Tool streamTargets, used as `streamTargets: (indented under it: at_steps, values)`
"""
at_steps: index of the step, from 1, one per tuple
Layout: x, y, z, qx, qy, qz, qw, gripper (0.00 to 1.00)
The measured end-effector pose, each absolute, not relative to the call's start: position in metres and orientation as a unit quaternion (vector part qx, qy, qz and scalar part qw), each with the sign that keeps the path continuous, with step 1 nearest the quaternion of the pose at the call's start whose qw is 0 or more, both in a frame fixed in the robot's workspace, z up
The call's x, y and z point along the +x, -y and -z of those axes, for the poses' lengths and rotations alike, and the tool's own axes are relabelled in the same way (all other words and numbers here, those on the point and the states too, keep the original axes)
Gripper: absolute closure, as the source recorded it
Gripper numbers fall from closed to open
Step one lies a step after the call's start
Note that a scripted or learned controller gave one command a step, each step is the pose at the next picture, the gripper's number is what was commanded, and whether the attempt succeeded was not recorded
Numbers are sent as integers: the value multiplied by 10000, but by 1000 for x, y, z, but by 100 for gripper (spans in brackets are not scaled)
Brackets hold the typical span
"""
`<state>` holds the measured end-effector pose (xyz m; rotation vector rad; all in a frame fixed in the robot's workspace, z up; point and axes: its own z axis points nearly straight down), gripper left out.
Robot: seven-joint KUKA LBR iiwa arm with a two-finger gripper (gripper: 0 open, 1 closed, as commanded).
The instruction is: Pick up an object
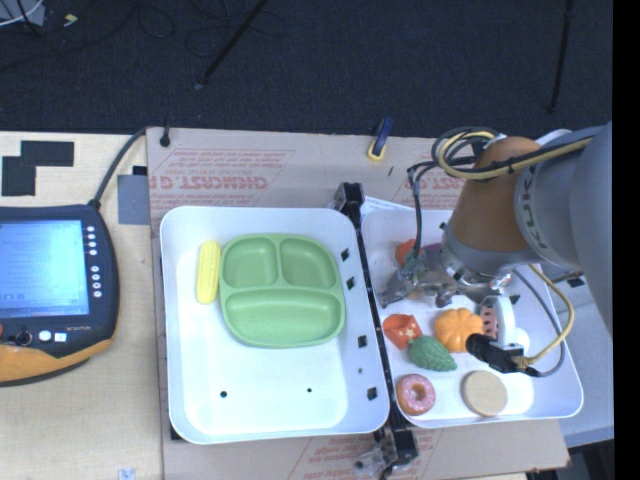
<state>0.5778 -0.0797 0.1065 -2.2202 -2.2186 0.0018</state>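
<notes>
My gripper (418, 286) hangs low over the back left part of the right bin (566, 405), under the orange wrist band. Just behind it, partly hidden, lies a small red-orange item (405, 252). In front of it sit a red pepper (401, 329), an orange pumpkin (456, 329) and a green leafy vegetable (431, 353). Nearer the front edge lie a pink-glazed donut (415, 395) and a round beige cookie (486, 393). I see nothing held in the gripper.
The left bin (260, 393) holds a green divided plate (281, 290) and a yellow corn cob (207, 271) beside it. A black divider (366, 298) runs between the bins. A teach pendant (50, 288) lies on the bench at far left.
</notes>
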Motion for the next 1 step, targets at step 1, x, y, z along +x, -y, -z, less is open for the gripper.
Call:
streamTargets:
  at_steps: [1]
  values:
    - [577,80,-87,-7083,7059,-18,13,0]
